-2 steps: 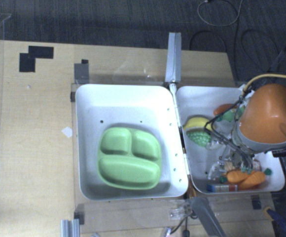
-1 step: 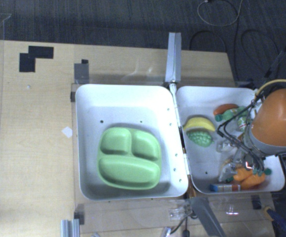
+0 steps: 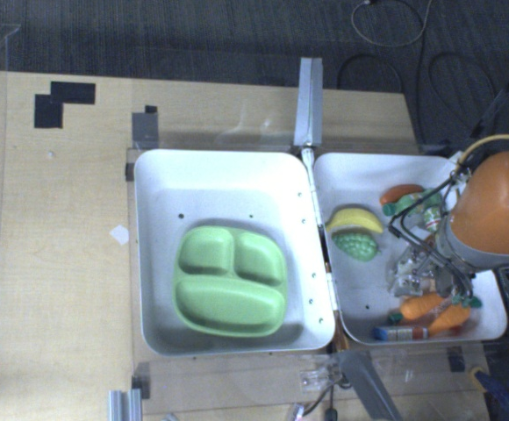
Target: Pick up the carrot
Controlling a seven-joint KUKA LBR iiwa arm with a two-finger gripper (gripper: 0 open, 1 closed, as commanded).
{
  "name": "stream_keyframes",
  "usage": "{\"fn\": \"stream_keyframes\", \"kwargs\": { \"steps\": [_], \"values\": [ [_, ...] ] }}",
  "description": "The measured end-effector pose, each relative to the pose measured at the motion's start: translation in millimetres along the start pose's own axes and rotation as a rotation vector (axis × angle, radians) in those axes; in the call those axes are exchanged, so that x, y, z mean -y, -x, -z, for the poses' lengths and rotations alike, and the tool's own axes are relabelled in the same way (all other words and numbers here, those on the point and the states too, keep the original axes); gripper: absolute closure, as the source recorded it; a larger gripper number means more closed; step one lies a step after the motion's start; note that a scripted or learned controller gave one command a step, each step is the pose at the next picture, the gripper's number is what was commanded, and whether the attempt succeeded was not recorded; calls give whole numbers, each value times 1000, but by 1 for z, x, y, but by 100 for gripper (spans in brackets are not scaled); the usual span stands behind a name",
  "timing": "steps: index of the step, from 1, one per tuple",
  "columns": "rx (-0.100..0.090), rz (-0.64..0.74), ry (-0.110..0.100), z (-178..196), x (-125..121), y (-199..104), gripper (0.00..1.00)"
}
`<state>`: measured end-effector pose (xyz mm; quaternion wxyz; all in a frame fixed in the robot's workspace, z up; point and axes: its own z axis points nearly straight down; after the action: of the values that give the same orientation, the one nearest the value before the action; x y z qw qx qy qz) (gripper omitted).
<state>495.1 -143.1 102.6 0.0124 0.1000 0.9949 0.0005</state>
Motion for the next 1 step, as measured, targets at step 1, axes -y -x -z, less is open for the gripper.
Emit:
{"fn": "stream_keyframes", "kwargs": {
  "steps": [1],
  "values": [
    [-14,-66,-1,-12,7,19,100]
  ]
}}
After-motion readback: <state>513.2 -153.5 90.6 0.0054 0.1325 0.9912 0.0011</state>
